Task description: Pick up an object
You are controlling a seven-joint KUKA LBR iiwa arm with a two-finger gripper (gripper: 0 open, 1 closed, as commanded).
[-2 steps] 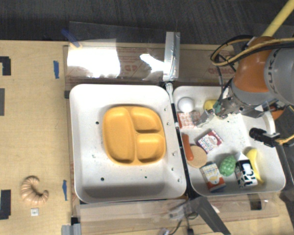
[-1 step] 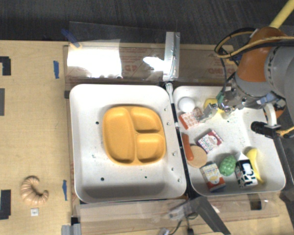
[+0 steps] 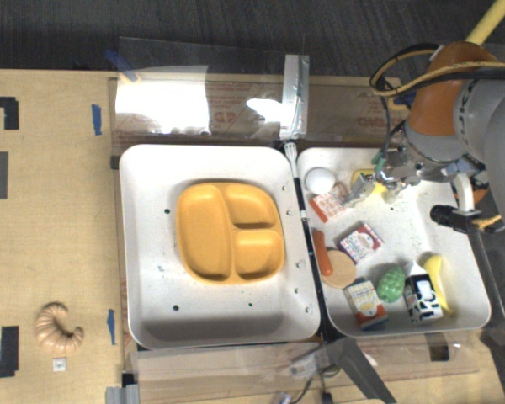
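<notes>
Camera view: the gripper hangs low over the far part of the right shallow white bin, just beside a small yellow-and-white packet. Whether it grips anything I cannot tell. Nothing looks lifted yet, so the pick seems barely begun. A white ball, green knobbly toy and yellow banana-shaped piece lie in that bin; the left bin bears an orange divided plastic tray.

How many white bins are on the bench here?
2. The left bin holds a yellow divided tray; the right bin holds the small cluttered items, with the gripper above its far end.
</notes>
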